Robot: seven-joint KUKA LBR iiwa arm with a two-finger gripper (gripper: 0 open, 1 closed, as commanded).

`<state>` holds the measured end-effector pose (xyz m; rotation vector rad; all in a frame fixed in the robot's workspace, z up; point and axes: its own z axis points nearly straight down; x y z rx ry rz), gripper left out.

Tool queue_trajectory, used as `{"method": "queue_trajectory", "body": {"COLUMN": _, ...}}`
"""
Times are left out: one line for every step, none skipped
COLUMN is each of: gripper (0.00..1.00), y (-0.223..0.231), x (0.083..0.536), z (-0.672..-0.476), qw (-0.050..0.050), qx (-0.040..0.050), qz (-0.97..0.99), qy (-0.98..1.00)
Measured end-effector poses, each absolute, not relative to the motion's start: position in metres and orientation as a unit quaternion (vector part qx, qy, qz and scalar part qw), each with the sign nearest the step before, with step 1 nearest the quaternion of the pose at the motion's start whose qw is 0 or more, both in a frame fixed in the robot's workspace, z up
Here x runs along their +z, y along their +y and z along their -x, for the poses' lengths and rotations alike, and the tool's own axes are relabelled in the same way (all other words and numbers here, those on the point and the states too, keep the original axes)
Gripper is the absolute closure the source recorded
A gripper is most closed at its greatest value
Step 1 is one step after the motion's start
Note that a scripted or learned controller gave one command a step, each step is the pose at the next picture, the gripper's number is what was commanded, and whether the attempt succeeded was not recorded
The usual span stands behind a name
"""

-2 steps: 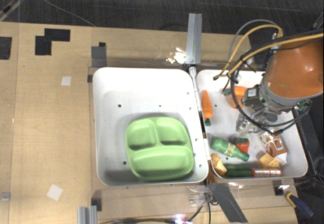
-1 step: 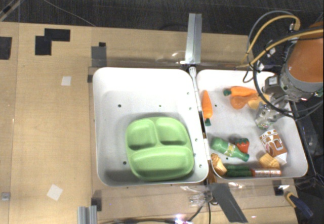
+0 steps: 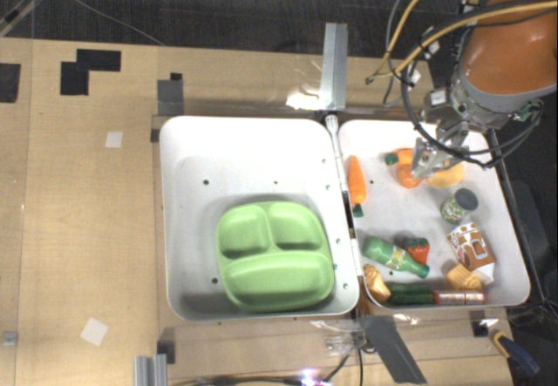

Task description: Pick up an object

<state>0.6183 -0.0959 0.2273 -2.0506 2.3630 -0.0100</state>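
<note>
Currently, camera view: the arm reaches in from the right, orange band uppermost, and the gripper point(image 3: 429, 162) hangs low over the upper part of the right bin point(image 3: 514, 240). Directly under and around it lies an orange-and-yellow toy point(image 3: 403, 171), with its yellow part showing to the right of the gripper and its orange part to the left. The gripper looks to be at or touching this toy, but whether the toy sits between it cannot be told from this angle; grip state not readable, so no hold is claimed.

Key relation: the likeliest target lies immediately below the gripper, slightly toward the bin divider, its long axis running roughly left-right across the bin. Judgement: a short descent or closing would suffice, no sideways travel.

Other contents of the same bin: carrot point(image 3: 356, 181) against the divider, long axis up-down; small round can point(image 3: 459, 204) just below the gripper; green bottle point(image 3: 395, 254); small carton point(image 3: 471, 247); further items crowded along the bottom wall.

Left bin point(image 3: 187, 158): green divided tray point(image 3: 275, 253), well apart from the gripper.
</note>
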Motion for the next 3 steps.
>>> {"method": "queue_trajectory", "body": {"gripper": 1.00, "y": -0.097, "x": 0.238, "z": -0.619, "qw": 0.009, "qx": -0.0040, "qz": 0.653, "qy": 0.757}}
{"method": "queue_trajectory", "body": {"gripper": 1.00, "y": -0.185, "x": 0.144, "z": -0.607, "qw": 0.001, "qx": 0.0004, "qz": 0.728, "qy": 0.686}}
{"method": "queue_trajectory", "body": {"gripper": 1.00, "y": -0.122, "x": 0.194, "z": -0.660, "qw": 0.006, "qx": -0.0027, "qz": 0.694, "qy": 0.720}}
